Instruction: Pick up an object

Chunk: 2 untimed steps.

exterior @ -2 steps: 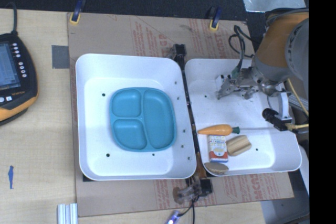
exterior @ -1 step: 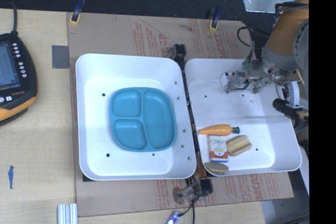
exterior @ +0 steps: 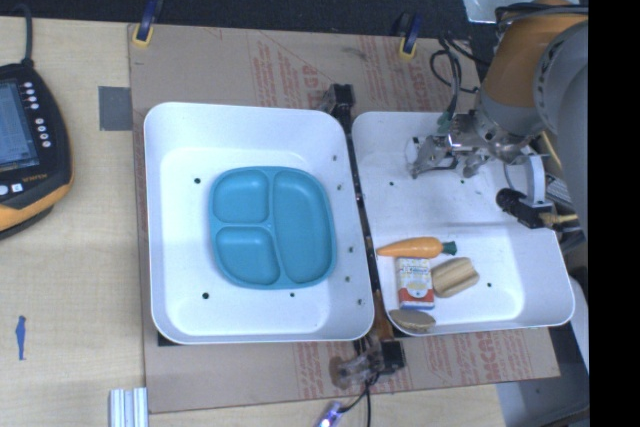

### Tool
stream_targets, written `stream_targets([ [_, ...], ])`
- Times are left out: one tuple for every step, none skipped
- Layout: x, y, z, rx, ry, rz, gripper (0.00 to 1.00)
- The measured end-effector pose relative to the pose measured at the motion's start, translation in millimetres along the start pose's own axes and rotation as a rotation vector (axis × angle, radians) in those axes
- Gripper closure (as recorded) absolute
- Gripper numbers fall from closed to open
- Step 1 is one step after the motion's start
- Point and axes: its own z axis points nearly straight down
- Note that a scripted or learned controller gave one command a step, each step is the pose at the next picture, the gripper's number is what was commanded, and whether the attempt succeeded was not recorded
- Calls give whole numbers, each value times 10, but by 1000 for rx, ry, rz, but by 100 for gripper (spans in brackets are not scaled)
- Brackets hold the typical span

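Wooden bench (exterior: 70,295) under a brown cardboard sheet (exterior: 250,55) carries the two white bins. Nearest, at the front edge between the bins, sits a small clamp with wiring (exterior: 365,365), and a metal bracket (exterior: 128,405) lies at the near left.

Along the right bin's (exterior: 540,300) near rim rests a shell-like piece (exterior: 412,320). Just beyond it stand a small red-and-white packet (exterior: 414,281) and, touching it on the right, a tan bread roll (exterior: 453,276). A toy carrot (exterior: 410,247) lies just behind both, its green tip pointing right. These four things cluster in the near left part of that bin.

Left of them, the left bin (exterior: 170,215) holds a blue three-part plate (exterior: 272,226) at its middle.

Farther back in the right bin, the gripper (exterior: 445,158) hangs over bare white floor, well apart from the cluster; nothing sits between its fingers, and whether they are spread or closed cannot be told. The grey arm (exterior: 545,75) with its orange band enters from the far right.

At the far left lies a black and orange pendant (exterior: 25,145). Blue clips (exterior: 148,20) pin the cardboard's far edge.
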Motion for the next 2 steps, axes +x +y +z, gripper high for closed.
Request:
stream_targets([
  [-381, 2, 19, 1, 12, 0, 0],
  [-535, 26, -198, -13, 9, -1, 0],
])
